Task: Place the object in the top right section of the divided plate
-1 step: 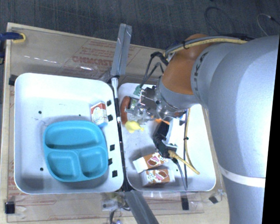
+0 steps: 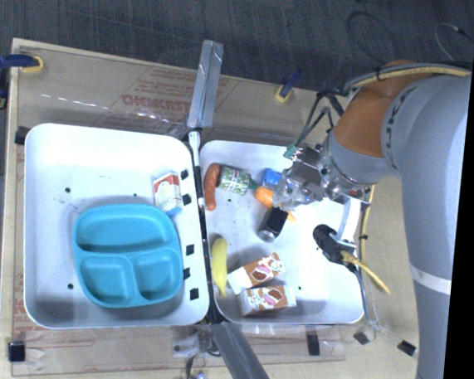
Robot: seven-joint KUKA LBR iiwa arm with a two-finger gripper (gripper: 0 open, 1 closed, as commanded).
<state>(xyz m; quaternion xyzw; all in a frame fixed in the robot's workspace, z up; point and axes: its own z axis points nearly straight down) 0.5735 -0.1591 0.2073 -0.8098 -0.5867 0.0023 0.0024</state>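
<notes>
The blue divided plate (image 2: 124,253) lies in the left bin (image 2: 56,159), with a small red-and-white carton (image 2: 166,191) just beyond its top right corner. My gripper (image 2: 290,193) hangs low in the upper part of the right bin (image 2: 335,298). It sits right beside an orange piece (image 2: 263,197) and a blue piece (image 2: 270,179). A short black cylinder (image 2: 272,223) lies directly below the gripper. The wrist hides what lies under it.
In the right bin, a reddish sausage (image 2: 211,185) and a green can (image 2: 235,181) lie at the upper left. A banana (image 2: 219,264) rests along the left wall. Two brown-and-white cartons (image 2: 263,270) (image 2: 269,298) sit near the front.
</notes>
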